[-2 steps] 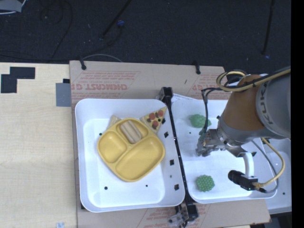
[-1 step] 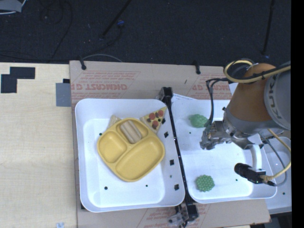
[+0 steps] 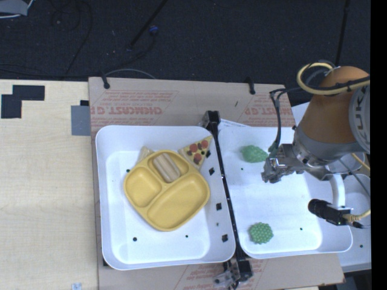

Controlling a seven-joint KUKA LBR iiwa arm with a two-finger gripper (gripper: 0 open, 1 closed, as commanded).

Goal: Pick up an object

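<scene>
Grey hand (image 3: 273, 171) above right bin (image 3: 338, 243), near green lump (image 3: 254, 154); finger state unclear, wrist hides it.

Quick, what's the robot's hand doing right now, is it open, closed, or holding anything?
Hand: open or closed cannot be told from this view; it sits over the right bin, just right of the pale green piece, with nothing seen between it.

The tool's (image 3: 273, 172) fingers are too small to read.
</scene>
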